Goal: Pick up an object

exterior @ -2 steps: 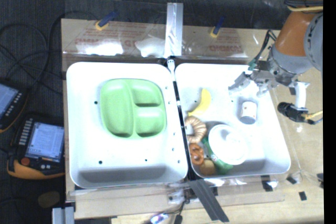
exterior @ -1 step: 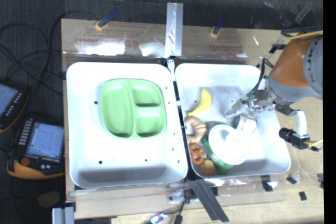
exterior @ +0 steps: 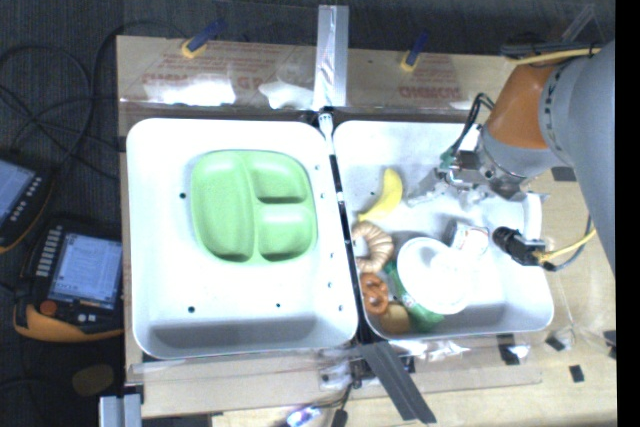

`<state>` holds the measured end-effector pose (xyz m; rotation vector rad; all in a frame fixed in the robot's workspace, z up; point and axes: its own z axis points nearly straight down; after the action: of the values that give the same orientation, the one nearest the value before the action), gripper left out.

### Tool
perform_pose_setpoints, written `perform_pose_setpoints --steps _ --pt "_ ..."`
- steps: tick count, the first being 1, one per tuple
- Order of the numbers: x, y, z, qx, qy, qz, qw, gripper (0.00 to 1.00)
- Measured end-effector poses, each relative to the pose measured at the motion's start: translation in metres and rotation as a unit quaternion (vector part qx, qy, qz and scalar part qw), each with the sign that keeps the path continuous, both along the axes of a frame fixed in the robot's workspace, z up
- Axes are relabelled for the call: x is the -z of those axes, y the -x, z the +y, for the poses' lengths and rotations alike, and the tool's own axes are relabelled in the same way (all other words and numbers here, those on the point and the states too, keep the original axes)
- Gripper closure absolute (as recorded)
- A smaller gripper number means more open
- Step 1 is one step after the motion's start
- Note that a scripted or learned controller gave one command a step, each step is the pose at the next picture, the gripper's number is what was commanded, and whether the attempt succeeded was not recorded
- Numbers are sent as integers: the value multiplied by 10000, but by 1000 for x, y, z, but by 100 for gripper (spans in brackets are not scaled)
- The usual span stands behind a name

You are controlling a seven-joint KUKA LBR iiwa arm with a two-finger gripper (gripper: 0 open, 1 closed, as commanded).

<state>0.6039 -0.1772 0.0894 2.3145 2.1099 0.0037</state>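
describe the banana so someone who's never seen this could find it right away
Look in the right bin, the one the arm reaches into. Along its left side, near the divider, lies the banana, above a heap with a pretzel and a white bowl. It is the one yellow, curved thing there.

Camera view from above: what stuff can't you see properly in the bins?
- Gripper: in the camera view, the arm's wrist covers its fingers, so open or shut is unclear.
- Green thing: mostly hidden under the white bowl; can't tell what it is.
- Brown objects beside the divider: piled together, too small to identify.
- Banana: its lower end is hard to make out.
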Motion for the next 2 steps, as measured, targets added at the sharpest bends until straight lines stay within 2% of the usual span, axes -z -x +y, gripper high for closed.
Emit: perform_pose_setpoints --steps 1,2 --pt "-20 -59 44 -334 -19 49 9994 0" --pt "-34 -64 77 -1119 -4 53 9937 0"
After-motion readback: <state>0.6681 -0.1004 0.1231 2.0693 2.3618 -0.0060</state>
